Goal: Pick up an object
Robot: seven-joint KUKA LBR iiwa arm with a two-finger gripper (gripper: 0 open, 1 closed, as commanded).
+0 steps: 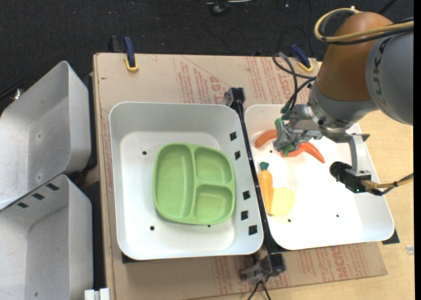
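My gripper (288,143) is low in the right bin (368,226), near its back left part. It stands directly over an orange-red curved piece (312,152); one end of the piece sticks out left of it and the other right. A small carrot (265,182) with a green top lies along the bin's left wall, just in front of the gripper. A pale yellow chunk (281,201) touches the carrot's lower end.
The left bin (125,160) holds a green divided plate (195,183). A black divider strip (246,154) runs between the bins. A black cable fitting (347,175) hangs over the right bin's right side. Two spare white bins (39,134) sit at far left.
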